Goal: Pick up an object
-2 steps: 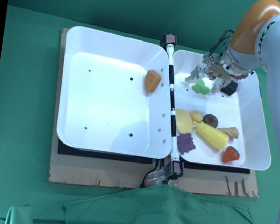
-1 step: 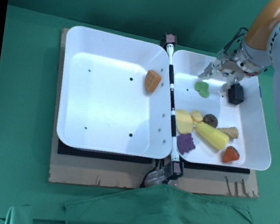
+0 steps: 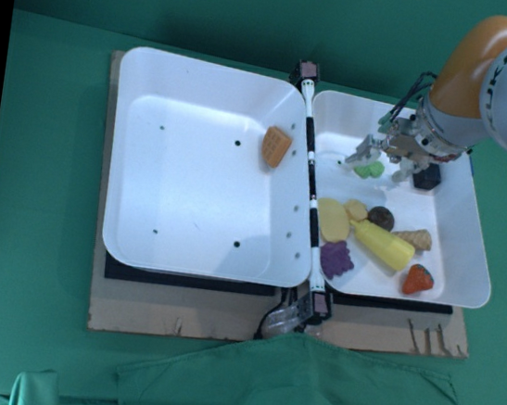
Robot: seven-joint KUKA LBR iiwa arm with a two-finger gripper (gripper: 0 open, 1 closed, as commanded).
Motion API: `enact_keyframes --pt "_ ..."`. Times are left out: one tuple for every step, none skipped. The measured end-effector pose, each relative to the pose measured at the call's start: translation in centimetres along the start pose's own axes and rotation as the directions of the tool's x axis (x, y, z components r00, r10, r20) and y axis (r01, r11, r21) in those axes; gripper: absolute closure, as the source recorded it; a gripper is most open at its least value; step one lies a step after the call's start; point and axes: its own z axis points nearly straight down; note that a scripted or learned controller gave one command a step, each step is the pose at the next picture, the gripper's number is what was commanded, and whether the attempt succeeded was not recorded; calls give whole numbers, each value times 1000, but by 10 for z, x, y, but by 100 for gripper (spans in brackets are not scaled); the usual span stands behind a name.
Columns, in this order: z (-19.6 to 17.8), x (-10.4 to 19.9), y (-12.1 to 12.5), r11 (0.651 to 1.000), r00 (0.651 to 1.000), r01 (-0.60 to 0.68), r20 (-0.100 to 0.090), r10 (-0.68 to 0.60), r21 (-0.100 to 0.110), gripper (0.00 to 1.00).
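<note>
My gripper (image 3: 383, 163) hangs low over the back of the right bin (image 3: 473, 242), and its fingers are spread open. A small green toy (image 3: 368, 170) lies on the bin floor right under the left finger, not clamped. Just right of the gripper sits a dark block (image 3: 428, 176). Toward the front of this bin lie a pale yellow piece (image 3: 332, 219), a brown ring (image 3: 381, 217), a long yellow piece (image 3: 383, 245), a tan cone (image 3: 414, 237), purple grapes (image 3: 335, 258) and a red strawberry (image 3: 418, 280).
An orange waffle (image 3: 276, 146) leans against the right wall of the left bin (image 3: 157, 90). A black-and-white divider rail (image 3: 312, 172) runs between the bins. Green cloth (image 3: 302, 391) bunches up in front of the bench.
</note>
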Motion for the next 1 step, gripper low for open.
enact_keyframes --pt "-12 -3 4 1000 1000 -4 3 4 -8 100"
